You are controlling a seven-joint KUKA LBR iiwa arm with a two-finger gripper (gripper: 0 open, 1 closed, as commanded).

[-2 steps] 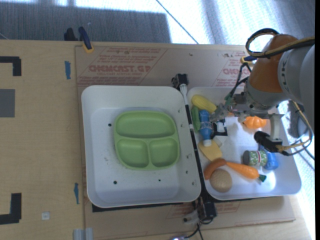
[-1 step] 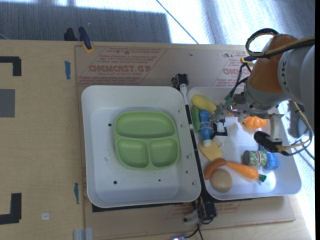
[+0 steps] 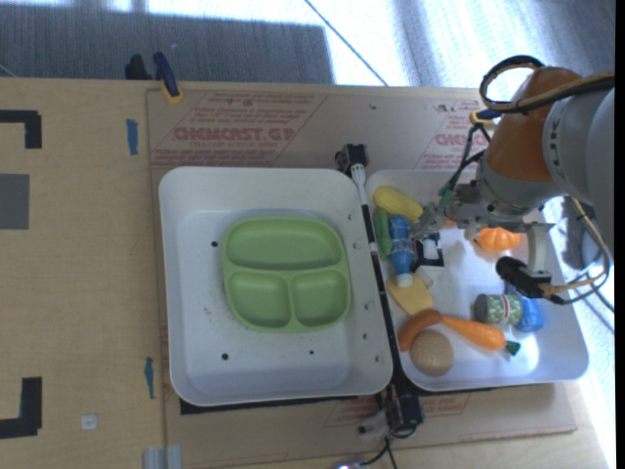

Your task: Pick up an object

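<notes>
Because the grey wrist covers it from above, I cannot tell whether the gripper point(image 3: 436, 231) is released or clenched. It hangs over the right bin point(image 3: 566, 355), with a blue bottle point(image 3: 398, 236) at its nine o'clock and an orange toy point(image 3: 496, 238) at its three o'clock, partly hidden. At eleven o'clock, red print on the board point(image 3: 244, 130) reads roughly "CHEMCAST GP".

Toy food lies loose in the right bin point(image 3: 571, 355): corn point(image 3: 397, 201), carrot point(image 3: 472, 331), blue bottle point(image 3: 399, 245), tan ball point(image 3: 432, 352).
</notes>
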